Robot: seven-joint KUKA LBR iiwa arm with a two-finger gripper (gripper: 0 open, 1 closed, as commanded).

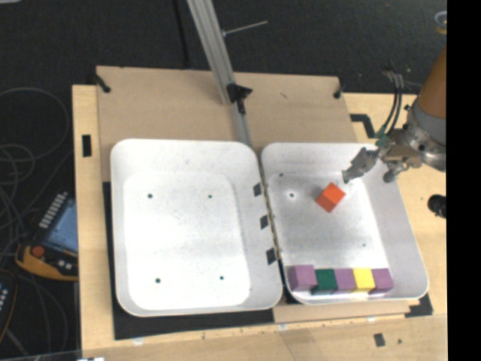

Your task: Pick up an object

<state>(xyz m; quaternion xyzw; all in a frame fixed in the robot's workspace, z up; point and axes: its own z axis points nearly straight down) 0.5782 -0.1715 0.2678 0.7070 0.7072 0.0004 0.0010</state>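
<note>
A row of blocks, purple, green, purple, yellow, purple, lines the near wall of the right bin. Farther in, an orange cube sits tilted on the bin floor, nothing touching it. The gripper hovers just beyond it, fingers spread, nothing between them. The left bin lies beside.

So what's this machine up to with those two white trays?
A robot arm reaches in from the right, its gripper hanging over the right bin, just up and right of an orange block. It holds nothing. A row of purple, green and yellow blocks lines that bin's near edge.
</note>
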